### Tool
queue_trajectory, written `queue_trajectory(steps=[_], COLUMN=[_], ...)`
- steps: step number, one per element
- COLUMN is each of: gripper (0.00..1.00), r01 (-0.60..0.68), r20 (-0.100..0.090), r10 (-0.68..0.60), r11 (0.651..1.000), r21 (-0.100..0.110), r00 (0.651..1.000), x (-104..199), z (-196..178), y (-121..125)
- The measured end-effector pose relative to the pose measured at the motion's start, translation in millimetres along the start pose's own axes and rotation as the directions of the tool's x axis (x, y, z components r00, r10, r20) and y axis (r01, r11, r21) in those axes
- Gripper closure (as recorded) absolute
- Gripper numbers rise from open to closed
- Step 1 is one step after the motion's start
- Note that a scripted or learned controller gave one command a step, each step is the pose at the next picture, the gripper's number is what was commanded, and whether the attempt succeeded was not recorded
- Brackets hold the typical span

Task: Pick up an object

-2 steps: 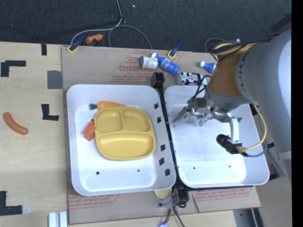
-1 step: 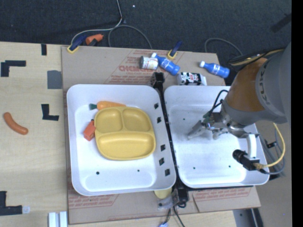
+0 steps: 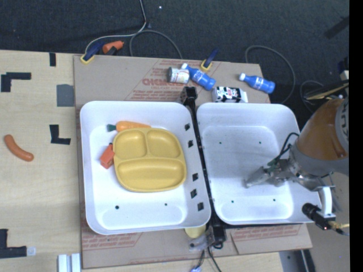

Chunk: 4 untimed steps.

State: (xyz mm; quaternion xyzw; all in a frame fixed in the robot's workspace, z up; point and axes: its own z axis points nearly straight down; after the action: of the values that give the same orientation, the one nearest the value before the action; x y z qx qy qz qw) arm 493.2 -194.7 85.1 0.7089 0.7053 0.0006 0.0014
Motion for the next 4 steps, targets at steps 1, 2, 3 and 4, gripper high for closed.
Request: queue_trajectory(steps=[1,2,3,4], gripper=[0.0,0.0,0.0,0.0], r01=[0.008,-0.003,0.012,0.008], r20=[0.005,0.003,0.002,0.005], r10=[-0.008,0.003,-0.012,-0.008], r11=[1.0,1.0,1.0,1.0], r21=[-0.003,0.0,-0.006,-0.002], r00=[1.0,1.0,1.0,1.0], x=[52.2,-11.6,14.5,78.8], z=[-1.7,-92.6,-12.7,-0.7], y=[65.0,-11.4,113.8,96.9])
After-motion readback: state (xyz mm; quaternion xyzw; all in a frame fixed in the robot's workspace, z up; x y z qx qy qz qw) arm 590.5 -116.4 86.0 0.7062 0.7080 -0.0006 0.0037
